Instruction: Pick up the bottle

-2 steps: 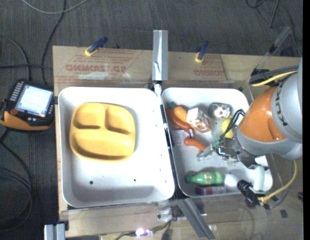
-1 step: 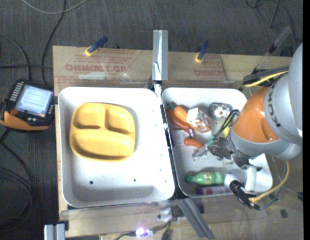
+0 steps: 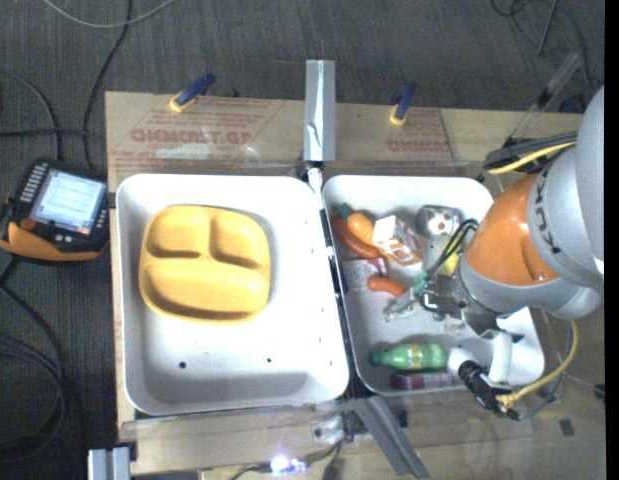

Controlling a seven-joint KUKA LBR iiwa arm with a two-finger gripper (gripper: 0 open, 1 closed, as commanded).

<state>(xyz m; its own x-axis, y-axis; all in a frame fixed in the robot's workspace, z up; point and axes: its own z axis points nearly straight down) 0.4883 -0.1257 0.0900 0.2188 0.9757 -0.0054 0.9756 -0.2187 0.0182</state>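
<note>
On a cardboard-covered bench stand two white bins; the gripper (image 3: 421, 300) hangs over the right bin (image 3: 361, 363), and I cannot tell if it is open or closed. The bottle (image 3: 413, 355) lies on its side just nearer, against the near wall and apart from the gripper, so I judge the pick is not yet done. The left bin (image 3: 129, 368) holds a yellow tray (image 3: 204, 261).

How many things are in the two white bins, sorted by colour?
Yellow: 1, the divided tray in the left bin
Green: 1, the bottle in the right bin
Orange: 2, a carrot-like toy and a small piece
White and red: 1, a small carton
Silver: 1, a round can-like item
Total: 6 clearly visible; others are hidden by the arm.
</note>
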